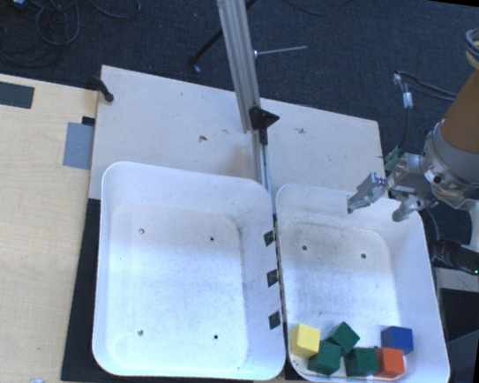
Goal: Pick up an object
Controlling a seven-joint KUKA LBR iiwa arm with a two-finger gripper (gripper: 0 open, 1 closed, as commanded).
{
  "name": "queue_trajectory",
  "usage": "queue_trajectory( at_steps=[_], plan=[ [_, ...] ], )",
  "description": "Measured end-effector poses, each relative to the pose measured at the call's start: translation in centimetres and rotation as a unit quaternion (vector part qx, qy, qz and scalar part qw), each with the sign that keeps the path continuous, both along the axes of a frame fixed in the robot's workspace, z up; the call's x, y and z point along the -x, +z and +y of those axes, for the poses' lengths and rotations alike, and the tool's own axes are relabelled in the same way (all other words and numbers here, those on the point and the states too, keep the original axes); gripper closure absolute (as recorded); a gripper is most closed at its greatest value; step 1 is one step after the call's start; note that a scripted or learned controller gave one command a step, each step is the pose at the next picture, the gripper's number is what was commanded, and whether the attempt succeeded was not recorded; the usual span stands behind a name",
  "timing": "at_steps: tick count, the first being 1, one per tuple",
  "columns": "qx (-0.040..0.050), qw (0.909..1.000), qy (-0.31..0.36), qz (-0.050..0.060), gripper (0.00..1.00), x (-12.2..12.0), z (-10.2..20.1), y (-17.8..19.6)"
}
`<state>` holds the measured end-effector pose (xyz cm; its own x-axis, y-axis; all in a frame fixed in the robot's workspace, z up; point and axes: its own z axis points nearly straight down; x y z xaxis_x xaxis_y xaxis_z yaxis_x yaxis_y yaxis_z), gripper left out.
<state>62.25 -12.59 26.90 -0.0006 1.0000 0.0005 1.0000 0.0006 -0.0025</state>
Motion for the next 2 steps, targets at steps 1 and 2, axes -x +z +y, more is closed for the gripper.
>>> queue_trajectory(
  at_steps=[1,2],
  plan=[
    [-0.0007,1.0000,0.001,0.003,0.00,1.2,2.3,-4.8],
    [-0.0006,1.0000,0.000,0.002,0.00,2.7,4.6,-6.4]
  ],
)
